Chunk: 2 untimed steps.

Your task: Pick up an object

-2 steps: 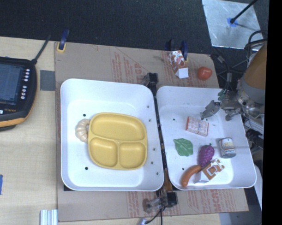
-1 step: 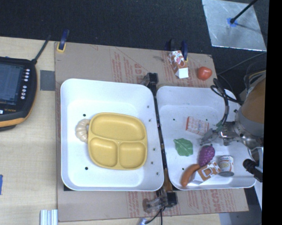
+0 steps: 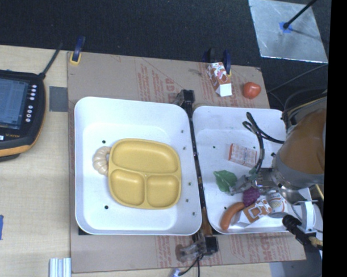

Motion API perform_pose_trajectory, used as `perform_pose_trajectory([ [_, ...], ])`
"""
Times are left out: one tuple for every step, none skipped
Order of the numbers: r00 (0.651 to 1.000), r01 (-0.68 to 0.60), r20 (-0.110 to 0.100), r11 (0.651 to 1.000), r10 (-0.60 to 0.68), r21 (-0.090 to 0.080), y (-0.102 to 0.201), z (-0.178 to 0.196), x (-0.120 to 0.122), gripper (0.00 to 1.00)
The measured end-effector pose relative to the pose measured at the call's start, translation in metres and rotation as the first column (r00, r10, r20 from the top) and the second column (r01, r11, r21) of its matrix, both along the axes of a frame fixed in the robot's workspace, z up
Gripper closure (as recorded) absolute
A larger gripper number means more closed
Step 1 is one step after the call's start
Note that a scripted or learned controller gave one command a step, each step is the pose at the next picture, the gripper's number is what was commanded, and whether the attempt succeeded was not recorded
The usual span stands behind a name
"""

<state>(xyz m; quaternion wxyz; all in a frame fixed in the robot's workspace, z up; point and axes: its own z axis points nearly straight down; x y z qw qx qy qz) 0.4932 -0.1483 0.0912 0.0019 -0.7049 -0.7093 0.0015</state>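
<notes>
Gripper [image 3: 248, 184] hangs low over the right bin [image 3: 219, 122], near its front edge, beside a green leaf [image 3: 224, 179] and a purple piece [image 3: 250, 196]; whether it is open or closed cannot be told. An orange sausage [image 3: 231, 215] lies at that bin's front edge, and a yellow divided tray [image 3: 144, 172] fills the middle of the left bin [image 3: 95, 112].

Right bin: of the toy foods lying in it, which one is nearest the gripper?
The purple piece, right beside the gripper. The green leaf lies further left, and the orange sausage lies below, toward the bin's near edge.
</notes>
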Motion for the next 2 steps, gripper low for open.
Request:
perform_pose_trajectory([
  [1.000,-0.005,-0.001,1.000,0.005,-0.001,-0.001,0.010,0.000,1.00],
  [1.000,0.001,0.002,1.000,-0.001,0.000,0.088,0.101,0.042,1.00],
])
